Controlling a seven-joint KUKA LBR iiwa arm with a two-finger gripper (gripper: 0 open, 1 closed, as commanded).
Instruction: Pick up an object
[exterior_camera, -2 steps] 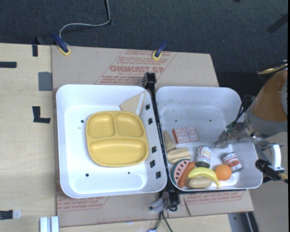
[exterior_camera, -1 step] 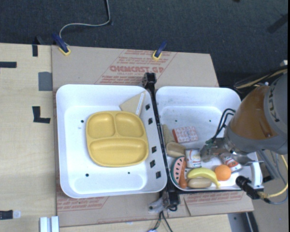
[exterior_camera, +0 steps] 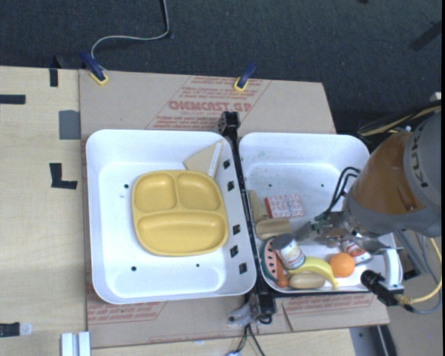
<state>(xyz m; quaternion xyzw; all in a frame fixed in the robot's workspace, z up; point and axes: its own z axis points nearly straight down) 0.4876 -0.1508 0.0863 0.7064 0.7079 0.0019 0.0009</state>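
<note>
The right bin (exterior_camera: 304, 150) holds a heap of small things in its near half. Among them are a yellow banana (exterior_camera: 312, 276), an orange ball (exterior_camera: 342, 265), a small white can with a red label (exterior_camera: 291, 256), a tan block (exterior_camera: 274, 228) and a white card with red print (exterior_camera: 284, 204). The arm (exterior_camera: 391, 188) comes in from the right, low over this bin. Its gripper (exterior_camera: 328, 226) hangs just above the heap, between the card and the orange ball. The wrist hides the things right beneath it.
In the left bin (exterior_camera: 104, 199) lie a yellow divided plate (exterior_camera: 180, 212) and a beige wedge (exterior_camera: 206, 156) against the far right wall. A black divider (exterior_camera: 236, 191) runs between the bins. Black cables (exterior_camera: 345, 180) loop beside the wrist.
</note>
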